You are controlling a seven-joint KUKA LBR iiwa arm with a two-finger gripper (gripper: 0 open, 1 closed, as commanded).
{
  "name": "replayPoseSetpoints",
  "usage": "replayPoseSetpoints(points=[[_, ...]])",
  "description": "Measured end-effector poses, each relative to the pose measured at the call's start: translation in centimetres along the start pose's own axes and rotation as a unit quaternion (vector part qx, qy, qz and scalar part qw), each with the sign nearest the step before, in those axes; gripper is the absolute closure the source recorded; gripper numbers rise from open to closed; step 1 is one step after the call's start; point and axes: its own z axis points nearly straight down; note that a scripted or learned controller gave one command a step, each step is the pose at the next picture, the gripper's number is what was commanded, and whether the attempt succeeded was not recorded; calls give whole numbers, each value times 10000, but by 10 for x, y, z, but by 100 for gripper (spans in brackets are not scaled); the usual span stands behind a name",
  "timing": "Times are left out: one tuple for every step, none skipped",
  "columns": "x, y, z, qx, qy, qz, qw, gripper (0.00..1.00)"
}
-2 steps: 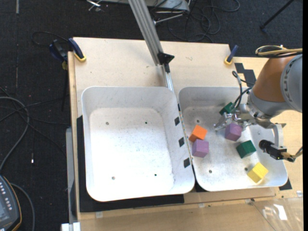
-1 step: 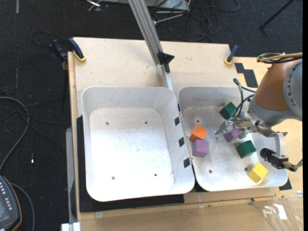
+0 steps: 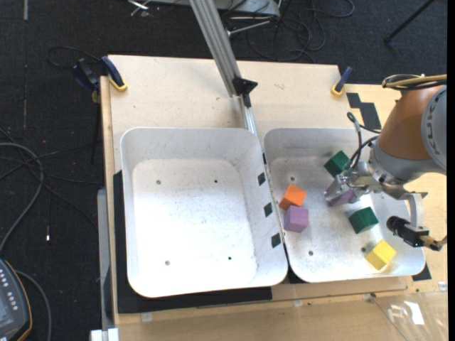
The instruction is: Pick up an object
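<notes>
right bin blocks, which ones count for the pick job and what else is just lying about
For the job:
gripper
orange block
purple block
two green blocks
yellow block
right bin

Lying about:
left bin
metal pole
floor cables

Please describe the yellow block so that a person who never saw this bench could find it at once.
Look in the right bin of the two white ones. The yellow block lies near its front right corner, closest to the bench's front edge. It is the one yellow piece there; its nearest neighbour is a green block.
</notes>
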Motion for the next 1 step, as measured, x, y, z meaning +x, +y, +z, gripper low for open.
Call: replayPoseSetpoints(points=[[75, -19, -20, 29, 29, -53, 10000, 100]])
